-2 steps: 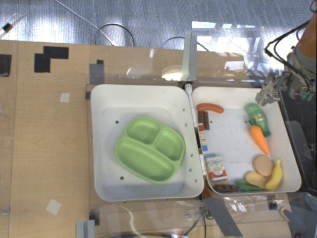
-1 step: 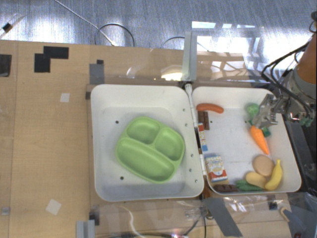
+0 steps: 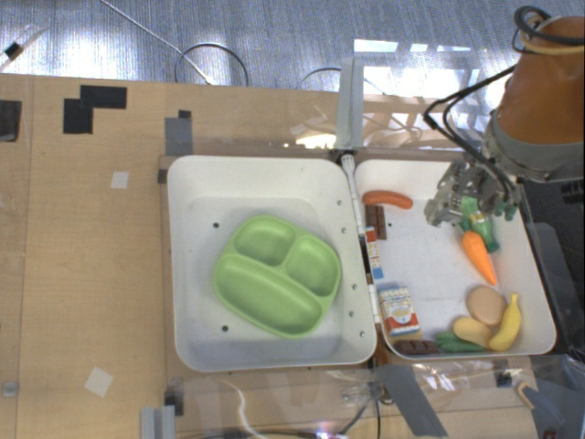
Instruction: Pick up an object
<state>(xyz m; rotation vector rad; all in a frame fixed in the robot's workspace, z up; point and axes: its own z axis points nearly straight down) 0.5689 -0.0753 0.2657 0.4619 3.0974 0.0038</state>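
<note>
Two white bins side by side on the bench. Left bin (image 3: 183, 245) carries a green divided plate (image 3: 277, 274), lying flat near the middle.

Right bin (image 3: 416, 245) holds the small items. Far left corner: a sausage (image 3: 388, 198), with a dark brown bar (image 3: 375, 221) just beside it along the left wall. Near left: a small printed carton (image 3: 398, 309). Near right cluster: a tan egg-shaped piece (image 3: 485, 305), a banana (image 3: 506, 325) touching it, a yellowish lump (image 3: 470, 330), and something green (image 3: 454, 342) beneath these; exact kind hard to tell.

Carrot (image 3: 480, 255) lies along the right side of the bin, orange tip pointing near, green top at the far end.

Gripper (image 3: 462, 201) hangs at the far right of the bin, directly over or against the carrot's green top. Metal parts and cables crowd together there; cannot tell whether the jaws are apart or together, nor whether anything sits between them.

Handling judgement: the carrot looks like a toy, so probably light, stiff, smooth-skinned and somewhat slippery. Its taper could squeeze it out of a pinch near the tip. Best hold looks to be across the thick orange shoulder just below the leaves, jaws square to its length. Not fragile.
</note>
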